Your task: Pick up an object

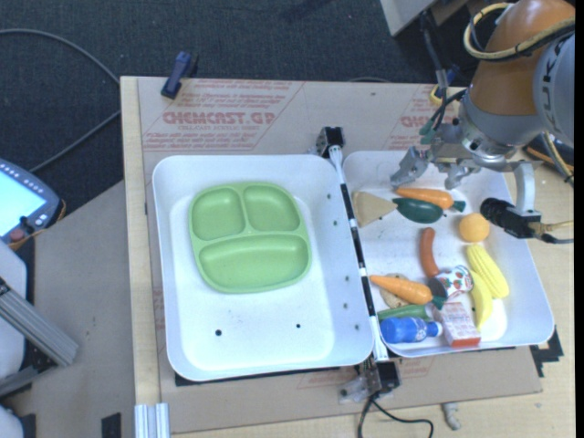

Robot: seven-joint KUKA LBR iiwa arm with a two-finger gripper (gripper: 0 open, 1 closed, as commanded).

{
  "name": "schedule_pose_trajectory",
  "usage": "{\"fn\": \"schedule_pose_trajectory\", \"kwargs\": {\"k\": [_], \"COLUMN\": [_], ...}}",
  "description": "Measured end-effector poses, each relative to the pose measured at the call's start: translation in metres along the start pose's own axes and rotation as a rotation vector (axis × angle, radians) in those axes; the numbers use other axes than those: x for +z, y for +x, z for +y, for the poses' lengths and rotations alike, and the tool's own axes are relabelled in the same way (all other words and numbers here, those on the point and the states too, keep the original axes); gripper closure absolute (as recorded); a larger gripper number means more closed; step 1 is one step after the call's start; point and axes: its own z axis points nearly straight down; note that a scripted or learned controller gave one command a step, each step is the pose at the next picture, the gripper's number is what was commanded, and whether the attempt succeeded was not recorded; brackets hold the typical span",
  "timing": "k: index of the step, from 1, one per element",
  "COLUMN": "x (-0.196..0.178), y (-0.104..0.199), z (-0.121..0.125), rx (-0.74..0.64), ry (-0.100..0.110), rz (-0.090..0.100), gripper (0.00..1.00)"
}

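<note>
On the tabletop (274,108) two white bins sit side by side. At nine o'clock, the left bin (182,336) carries one green divided plate (250,238) with three compartments. At three o'clock, the right bin (529,308) carries the toy food: two carrots, one (425,195) at the bin's twelve o'clock and one (401,288) towards its seven o'clock; one dark green vegetable (420,211) touching the upper carrot from below; one sausage (428,250) near the middle; one orange fruit (474,228) at the bin's two o'clock; one corn cob (486,270) at four o'clock; one blue bottle (408,329) and one small carton (458,322) at six o'clock. The claw (433,167) hangs at the bin's twelve o'clock, just above the upper carrot, fingers spread apart, nothing seen between them.
</note>
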Motion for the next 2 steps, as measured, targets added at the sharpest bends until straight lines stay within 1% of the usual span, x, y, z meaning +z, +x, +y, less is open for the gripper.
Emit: {"fn": "schedule_pose_trajectory", "kwargs": {"k": [1,2], "x": [0.114,0.114], "y": [-0.039,-0.022], "z": [-0.009,-0.058], "rx": [0.001,0.001], "ry": [0.002,0.002], "rz": [0.0,0.001], "gripper": [0.0,0.0]}}
